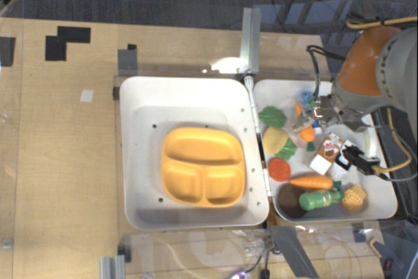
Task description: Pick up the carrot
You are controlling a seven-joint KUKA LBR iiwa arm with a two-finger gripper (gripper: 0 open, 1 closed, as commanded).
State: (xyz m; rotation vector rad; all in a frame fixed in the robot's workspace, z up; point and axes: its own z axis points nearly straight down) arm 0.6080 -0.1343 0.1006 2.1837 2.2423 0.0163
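Note:
The carrot [312, 182] is orange and lies flat in the front part of the right bin [385, 206], between a red tomato [279, 170] and a yellow corn piece [353, 196]. A green bottle [320, 199] lies just in front of it, touching it. My gripper [315, 113] hangs over the back half of the same bin, well behind the carrot and apart from it. A small orange piece [307, 134] and a blue bit [305, 99] sit close beside the gripper. The grey arm with its orange band [362, 68] reaches in from the right.
The right bin also holds a green leafy piece [272, 117], a pale yellow piece [275, 139], a brown round piece [290, 199], a white cube [321, 165] and a small printed box [332, 147]. A yellow divided tray [202, 165] lies in the left bin [140, 140].

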